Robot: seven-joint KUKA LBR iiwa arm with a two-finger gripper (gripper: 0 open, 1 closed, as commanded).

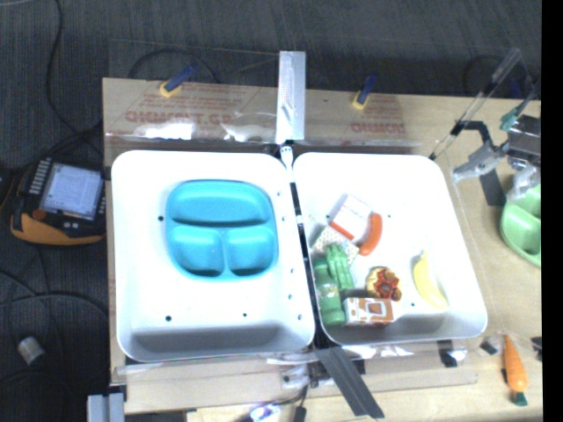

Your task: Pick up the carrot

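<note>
Carrot in the right bin, gripper off to the far right

The carrot [373,232] lies in the right bin [457,236], near its middle. It is tilted, with its upper end just beside a white and red box [350,216] and its lower end above a small red and yellow item [384,282]. A banana [428,281] lies to its lower right and green bottles [332,275] to its lower left. The gripper [475,159] hangs outside the bin's upper right corner over the table [493,236], well apart from the carrot; whether it is spread or closed cannot be told. The left bin [141,306] holds a blue tray [220,227].
</note>
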